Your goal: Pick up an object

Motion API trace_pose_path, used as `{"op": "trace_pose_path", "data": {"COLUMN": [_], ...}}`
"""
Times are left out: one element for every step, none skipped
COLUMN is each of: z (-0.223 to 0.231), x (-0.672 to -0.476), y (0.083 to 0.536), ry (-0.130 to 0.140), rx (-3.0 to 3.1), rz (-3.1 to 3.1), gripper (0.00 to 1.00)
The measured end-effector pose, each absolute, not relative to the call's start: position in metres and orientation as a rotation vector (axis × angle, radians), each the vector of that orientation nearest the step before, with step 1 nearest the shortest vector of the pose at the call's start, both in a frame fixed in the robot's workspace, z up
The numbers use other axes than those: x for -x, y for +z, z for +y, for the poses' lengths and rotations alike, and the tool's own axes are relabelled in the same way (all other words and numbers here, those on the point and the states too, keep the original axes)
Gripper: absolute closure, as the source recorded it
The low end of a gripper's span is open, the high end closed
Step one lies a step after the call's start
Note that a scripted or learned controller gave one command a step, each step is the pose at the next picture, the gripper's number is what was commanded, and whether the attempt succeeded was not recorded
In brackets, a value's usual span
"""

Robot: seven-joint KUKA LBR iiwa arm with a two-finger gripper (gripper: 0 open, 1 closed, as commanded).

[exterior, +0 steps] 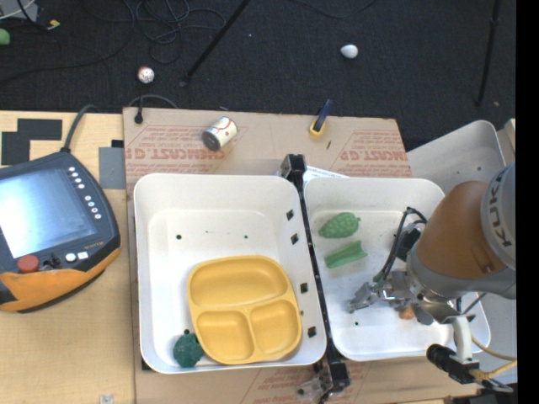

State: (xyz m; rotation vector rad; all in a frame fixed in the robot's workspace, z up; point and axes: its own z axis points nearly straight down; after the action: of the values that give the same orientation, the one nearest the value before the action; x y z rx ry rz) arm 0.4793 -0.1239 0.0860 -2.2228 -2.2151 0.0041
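Observation:
In the right bin (421, 194) lie a bumpy light-green object (339, 224) and, just below it, a flat green block (344, 254). My gripper (372, 295) is low over the right bin's floor, in front of and to the right of the green block and apart from it. Nothing shows in its grasp. A small orange bit (407, 313) shows beside the wrist. The left bin (160, 225) holds a yellow divided plate (244, 308) and a dark green lumpy object (188, 350) at the plate's front left corner.
The arm's orange and grey body (459, 242) covers the right bin's right side. A black divider (305, 251) runs between the bins. A teach pendant (50, 225) lies at the left. A small can (219, 133) and a blue-yellow clamp (320, 120) sit on the cardboard behind.

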Motion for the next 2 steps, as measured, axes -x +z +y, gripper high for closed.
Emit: {"op": "trace_pose_path", "data": {"z": [-0.020, -0.045], "x": [-0.477, -0.477], "y": [0.193, 0.356], "ry": [-0.009, -0.017], "rx": [2.213, 2.231], "rz": [-2.232, -2.229], "gripper": [0.00, 0.00]}}
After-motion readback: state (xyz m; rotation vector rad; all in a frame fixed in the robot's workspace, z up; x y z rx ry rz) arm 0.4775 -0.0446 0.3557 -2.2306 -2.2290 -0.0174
